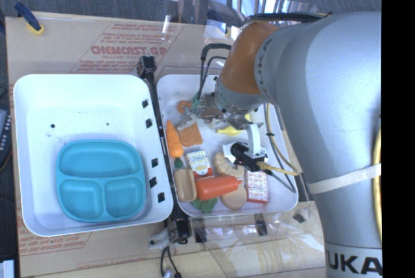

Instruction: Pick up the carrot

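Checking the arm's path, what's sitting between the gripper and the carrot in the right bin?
In the camera view, a tan bread-like slice lies between the gripper and the carrot, with a small white packet just below it.

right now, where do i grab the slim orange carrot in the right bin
Probably its thicker lower half, from straight above, across its width: the slim orange carrot lies lengthwise along the white bin's left wall, a tan toast slice close on its other side.
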`<state>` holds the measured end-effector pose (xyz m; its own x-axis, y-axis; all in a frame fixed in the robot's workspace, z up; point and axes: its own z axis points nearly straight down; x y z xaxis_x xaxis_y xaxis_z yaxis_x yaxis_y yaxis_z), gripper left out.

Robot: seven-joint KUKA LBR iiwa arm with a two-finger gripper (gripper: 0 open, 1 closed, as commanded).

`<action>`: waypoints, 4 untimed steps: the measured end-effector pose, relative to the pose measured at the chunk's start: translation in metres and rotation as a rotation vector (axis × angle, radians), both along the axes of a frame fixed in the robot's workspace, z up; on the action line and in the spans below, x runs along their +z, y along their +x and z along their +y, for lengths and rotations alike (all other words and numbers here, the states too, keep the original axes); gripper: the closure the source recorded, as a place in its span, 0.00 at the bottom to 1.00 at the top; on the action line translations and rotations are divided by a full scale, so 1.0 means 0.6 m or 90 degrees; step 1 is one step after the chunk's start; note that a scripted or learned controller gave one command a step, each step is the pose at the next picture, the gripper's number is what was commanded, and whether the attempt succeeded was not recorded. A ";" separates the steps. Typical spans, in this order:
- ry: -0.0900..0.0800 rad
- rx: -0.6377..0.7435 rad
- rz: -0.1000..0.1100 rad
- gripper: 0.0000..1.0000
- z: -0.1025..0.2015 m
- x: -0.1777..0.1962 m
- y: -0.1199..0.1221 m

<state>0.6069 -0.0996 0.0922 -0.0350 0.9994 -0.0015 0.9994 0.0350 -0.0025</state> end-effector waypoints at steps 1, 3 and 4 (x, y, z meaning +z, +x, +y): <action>-0.002 0.022 0.000 0.00 0.007 0.000 -0.063; -0.001 0.027 0.001 0.00 0.008 0.016 -0.062; 0.000 -0.048 -0.005 0.00 0.052 0.172 -0.014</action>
